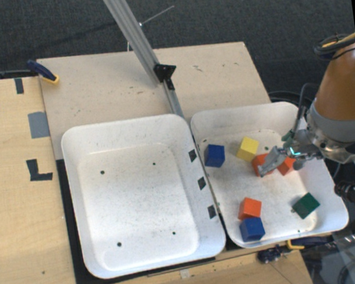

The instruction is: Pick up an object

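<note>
The right bin (pixel 265 111) holds several small blocks. A blue cube (pixel 214 155) lies at its left and a yellow cube (pixel 248 147) just right of it. An orange cube (pixel 250 208) and a second blue cube (pixel 252 228) sit near the front wall, and a green cube (pixel 306 205) sits at the front right. My gripper (pixel 277 160) is low in the bin's middle right, right over a red block (pixel 260 164). Red shows on both sides of the gripper (pixel 287 166). I cannot make out whether the block is gripped.
The left bin (pixel 79 185) stands beside the right one, and their walls meet in the middle. A slanted metal rail (pixel 132 29) crosses the bench behind the bins. The arm's orange band (pixel 342 79) hangs over the right bin's right edge.
</note>
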Motion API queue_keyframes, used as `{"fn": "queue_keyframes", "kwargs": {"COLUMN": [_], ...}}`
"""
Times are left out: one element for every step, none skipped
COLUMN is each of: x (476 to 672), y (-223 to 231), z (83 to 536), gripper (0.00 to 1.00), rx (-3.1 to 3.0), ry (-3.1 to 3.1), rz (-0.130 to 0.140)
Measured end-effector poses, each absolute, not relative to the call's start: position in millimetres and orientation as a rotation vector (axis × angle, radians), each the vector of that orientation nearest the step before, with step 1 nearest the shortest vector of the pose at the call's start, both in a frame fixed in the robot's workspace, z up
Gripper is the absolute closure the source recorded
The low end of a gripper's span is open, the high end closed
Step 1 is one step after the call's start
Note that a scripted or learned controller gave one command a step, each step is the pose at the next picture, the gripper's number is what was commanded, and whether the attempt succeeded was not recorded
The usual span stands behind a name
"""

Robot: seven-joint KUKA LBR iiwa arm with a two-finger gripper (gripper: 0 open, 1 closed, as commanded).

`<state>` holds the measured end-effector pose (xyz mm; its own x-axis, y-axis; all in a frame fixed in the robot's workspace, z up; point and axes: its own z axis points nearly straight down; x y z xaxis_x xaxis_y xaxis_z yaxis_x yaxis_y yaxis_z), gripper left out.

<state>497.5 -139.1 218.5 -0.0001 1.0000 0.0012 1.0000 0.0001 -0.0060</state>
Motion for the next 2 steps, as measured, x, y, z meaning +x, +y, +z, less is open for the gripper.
{"fn": "queue_keyframes", "kwargs": {"x": [498.4,497.9], "y": [-139.1,-131.4], "z": [220.8,174.7], "gripper": [0.0,0.0], "rx": [-2.219,-2.217], "ry": [-2.222,-2.219], "rz": [0.002,0.006]}}
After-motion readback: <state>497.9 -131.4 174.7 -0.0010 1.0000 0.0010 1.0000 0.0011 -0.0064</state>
